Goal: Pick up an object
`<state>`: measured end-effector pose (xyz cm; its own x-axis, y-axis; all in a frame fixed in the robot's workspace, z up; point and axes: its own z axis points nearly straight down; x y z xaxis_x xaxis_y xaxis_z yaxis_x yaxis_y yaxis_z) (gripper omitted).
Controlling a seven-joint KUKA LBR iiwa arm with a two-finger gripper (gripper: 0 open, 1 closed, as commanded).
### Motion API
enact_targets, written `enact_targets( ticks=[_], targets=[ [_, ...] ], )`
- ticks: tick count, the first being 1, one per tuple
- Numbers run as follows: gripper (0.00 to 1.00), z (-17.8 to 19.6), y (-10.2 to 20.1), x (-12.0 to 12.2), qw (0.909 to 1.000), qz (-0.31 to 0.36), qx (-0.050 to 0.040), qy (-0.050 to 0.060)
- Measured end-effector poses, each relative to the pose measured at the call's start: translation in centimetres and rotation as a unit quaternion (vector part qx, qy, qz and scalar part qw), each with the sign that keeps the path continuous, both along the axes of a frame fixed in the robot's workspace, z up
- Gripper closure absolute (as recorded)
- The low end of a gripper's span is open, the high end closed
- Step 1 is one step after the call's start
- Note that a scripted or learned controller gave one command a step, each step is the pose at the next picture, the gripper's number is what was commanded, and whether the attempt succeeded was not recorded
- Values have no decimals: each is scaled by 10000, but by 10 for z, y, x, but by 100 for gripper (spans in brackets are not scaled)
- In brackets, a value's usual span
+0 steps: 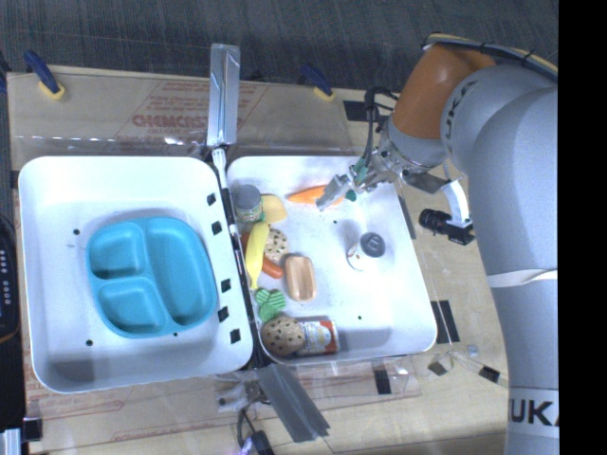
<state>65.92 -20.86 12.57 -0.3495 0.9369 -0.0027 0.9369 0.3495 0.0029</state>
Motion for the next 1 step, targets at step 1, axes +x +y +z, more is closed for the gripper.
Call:
enact_targets(
  ticks=[1],
  targets=[
    [0,-24,0,4,9998,-195,-6,-53]
  ],
)
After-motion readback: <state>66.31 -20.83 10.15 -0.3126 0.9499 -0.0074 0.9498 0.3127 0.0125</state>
